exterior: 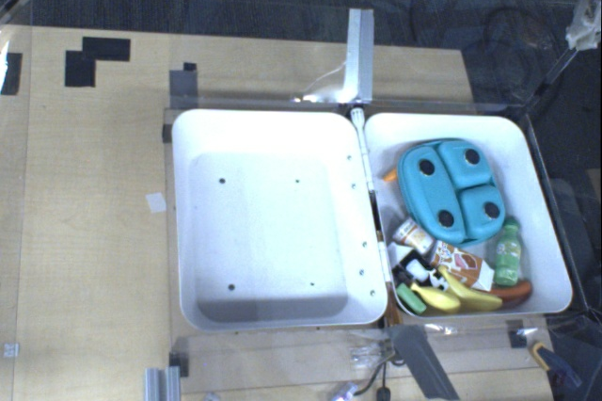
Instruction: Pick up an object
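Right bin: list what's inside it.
The right bin holds a teal divided tray, green bottle, banana and a small can. Things beneath that pile stay covered.

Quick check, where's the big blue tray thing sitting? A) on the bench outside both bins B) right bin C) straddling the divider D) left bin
B: the blue tray lies wholly inside the right bin, in its upper half, above the banana and green bottle.
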Available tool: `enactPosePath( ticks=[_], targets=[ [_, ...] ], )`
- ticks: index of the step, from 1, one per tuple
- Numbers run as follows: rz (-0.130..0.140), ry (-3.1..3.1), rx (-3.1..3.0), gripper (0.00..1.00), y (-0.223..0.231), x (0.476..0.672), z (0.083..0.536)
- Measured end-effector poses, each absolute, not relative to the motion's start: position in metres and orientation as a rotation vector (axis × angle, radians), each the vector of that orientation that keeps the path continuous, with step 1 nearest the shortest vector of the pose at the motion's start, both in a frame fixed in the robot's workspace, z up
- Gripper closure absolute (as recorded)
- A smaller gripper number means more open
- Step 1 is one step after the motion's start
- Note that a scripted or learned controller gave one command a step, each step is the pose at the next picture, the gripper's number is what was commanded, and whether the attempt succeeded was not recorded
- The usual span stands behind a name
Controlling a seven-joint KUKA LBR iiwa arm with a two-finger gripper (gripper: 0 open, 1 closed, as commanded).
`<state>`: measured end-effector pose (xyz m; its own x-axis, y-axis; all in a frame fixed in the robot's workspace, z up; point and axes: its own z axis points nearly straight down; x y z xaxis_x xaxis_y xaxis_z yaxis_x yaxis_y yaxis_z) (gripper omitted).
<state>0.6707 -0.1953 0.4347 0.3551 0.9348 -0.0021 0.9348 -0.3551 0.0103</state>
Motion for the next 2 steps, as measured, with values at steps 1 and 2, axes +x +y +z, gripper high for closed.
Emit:
enactPosePath(
  ticks=[1, 2],
  targets=[
    [0.01, 1.784, 2.568, 1.0, -0.194, 0.672, 0.447],
    [0.014, 1.789, 2.557, 1.0, -0.192, 0.673, 0.46]
  ],
)
